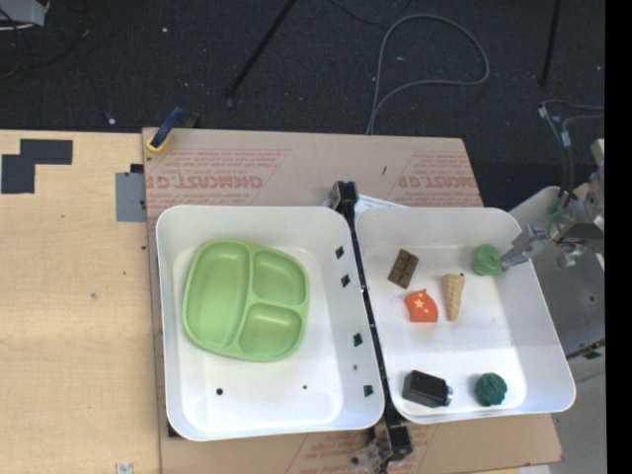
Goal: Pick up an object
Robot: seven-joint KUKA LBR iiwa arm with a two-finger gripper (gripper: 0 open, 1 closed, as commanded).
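Observation:
The right bin (538,304) holds several small objects. A brown chocolate bar (402,268) lies near its back left. A red piece with a yellow star (422,306) and a tan ice-cream cone (452,295) lie side by side in the middle. A black block (427,389) and a dark green lump (491,389) rest near the front wall. A light green round object (485,259) sits at the back right. My gripper (515,254) comes in low from the right edge and its tip is right beside that green object, seemingly touching it.
The left bin (197,403) carries a light green divided plate (246,300). A black divider (357,304) runs between the bins. Both stand on cardboard (296,171) over a wooden bench (69,304). Cables lie on the dark floor behind.

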